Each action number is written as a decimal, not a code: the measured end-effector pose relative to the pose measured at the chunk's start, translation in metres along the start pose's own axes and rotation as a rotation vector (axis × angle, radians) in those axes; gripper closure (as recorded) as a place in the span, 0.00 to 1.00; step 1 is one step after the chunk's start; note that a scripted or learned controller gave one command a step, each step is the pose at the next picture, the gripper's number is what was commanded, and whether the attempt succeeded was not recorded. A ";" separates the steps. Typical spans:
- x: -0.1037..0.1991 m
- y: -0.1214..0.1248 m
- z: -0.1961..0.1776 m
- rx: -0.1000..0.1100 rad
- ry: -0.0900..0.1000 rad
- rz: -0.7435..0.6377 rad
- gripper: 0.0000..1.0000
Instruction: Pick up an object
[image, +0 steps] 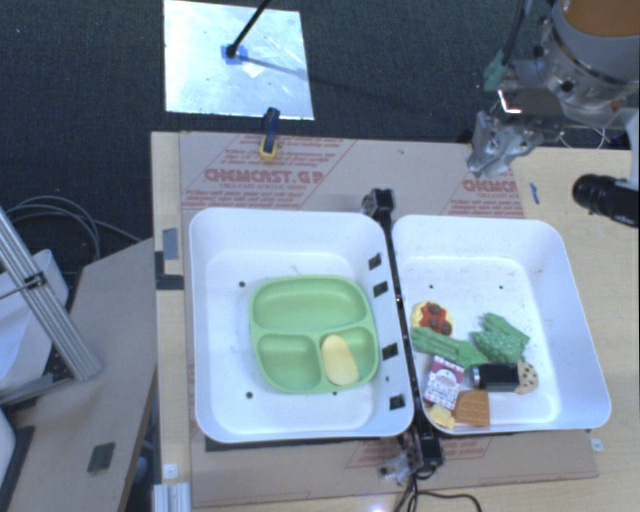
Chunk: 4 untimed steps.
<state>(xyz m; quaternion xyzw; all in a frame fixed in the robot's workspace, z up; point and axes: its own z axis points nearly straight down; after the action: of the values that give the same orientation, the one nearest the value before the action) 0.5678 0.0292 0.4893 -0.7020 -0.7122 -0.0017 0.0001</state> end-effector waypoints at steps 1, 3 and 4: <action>0.054 0.091 0.015 -0.001 -0.001 0.005 1.00; 0.143 0.000 -0.049 -0.009 0.003 0.007 1.00; 0.208 0.042 -0.045 -0.003 0.000 0.006 1.00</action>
<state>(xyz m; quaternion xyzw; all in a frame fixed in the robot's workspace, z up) 0.6065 0.2376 0.5350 -0.7041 -0.7101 -0.0027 -0.0008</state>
